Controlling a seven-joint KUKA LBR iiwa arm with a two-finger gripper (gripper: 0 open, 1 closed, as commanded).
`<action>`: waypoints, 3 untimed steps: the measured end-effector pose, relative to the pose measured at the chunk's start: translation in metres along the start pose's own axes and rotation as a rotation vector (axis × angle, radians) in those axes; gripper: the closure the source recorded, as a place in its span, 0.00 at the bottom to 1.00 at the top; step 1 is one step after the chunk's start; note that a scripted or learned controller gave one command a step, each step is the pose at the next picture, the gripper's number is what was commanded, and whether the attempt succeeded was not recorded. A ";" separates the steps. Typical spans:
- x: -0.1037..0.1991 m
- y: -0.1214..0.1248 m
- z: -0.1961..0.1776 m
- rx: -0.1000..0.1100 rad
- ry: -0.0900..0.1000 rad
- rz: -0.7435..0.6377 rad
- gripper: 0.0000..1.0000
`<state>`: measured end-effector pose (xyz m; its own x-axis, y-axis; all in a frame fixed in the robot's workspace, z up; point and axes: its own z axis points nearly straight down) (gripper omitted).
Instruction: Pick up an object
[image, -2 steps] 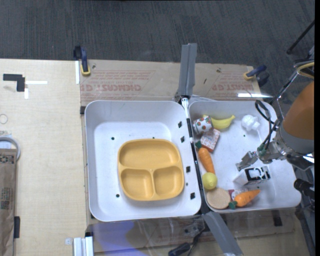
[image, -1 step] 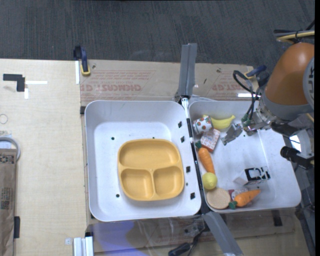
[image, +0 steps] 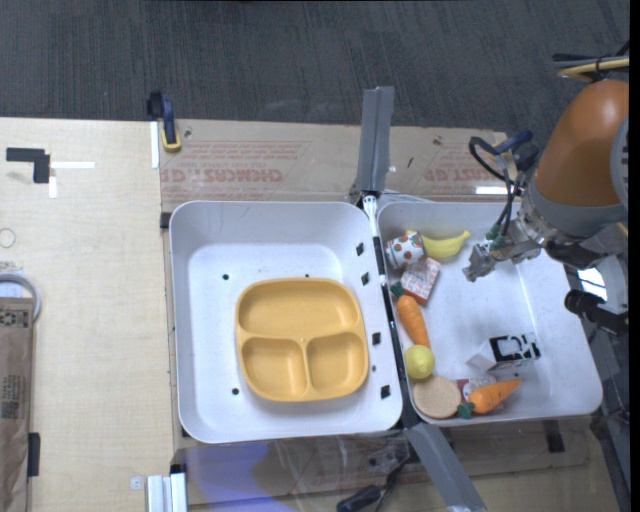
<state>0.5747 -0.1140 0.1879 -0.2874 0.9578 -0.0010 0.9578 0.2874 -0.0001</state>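
**Gripper poised over the upper part of the right bin**

Two shallow white bins sit side by side on the table (image: 90, 330). The left bin (image: 200, 240) carries a yellow compartment plate (image: 300, 338) with three sections, lying flat near its middle.

The right bin (image: 560, 390) holds the loose objects. A yellow banana (image: 446, 243) lies near the top left, just beside a small white ball with coloured spots (image: 404, 247), and a small pink-and-white packet (image: 421, 279) sits just below them. A carrot (image: 412, 320) lies along the left wall, with a yellow lemon (image: 419, 362) just below it. A round tan disc (image: 437, 397) rests in the lower left corner, next to a second carrot (image: 492, 395). A black-and-white block (image: 514, 348) lies a little above that carrot.

The arm (image: 585, 150) reaches in from the right, and the gripper (image: 488, 256) hangs over the upper part of the right bin, just right of the banana. Whether the fingers are open or closed cannot be told; nothing is visibly held between them
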 end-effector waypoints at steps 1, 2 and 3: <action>0.000 0.000 0.000 0.000 0.000 0.000 0.00; 0.013 0.003 -0.038 0.000 0.000 -0.033 0.00; -0.016 -0.067 -0.015 0.002 0.001 -0.007 0.00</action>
<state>0.5146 -0.1483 0.2033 -0.2942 0.9557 0.0001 0.9557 0.2942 -0.0024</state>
